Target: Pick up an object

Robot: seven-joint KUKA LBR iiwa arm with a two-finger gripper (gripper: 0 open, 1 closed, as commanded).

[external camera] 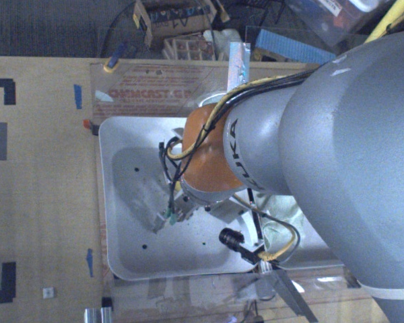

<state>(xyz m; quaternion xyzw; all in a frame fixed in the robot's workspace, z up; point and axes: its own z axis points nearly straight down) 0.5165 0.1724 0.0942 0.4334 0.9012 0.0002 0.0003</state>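
White bin (121, 180), arm angled down, hand (167, 217) low inside

Probably a lab: taped bench (40, 200), cluttered crates (172, 15).

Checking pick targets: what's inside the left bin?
Bare white floor in the bin with a few dark specks. The arm covers its right part, so anything there can't be seen.
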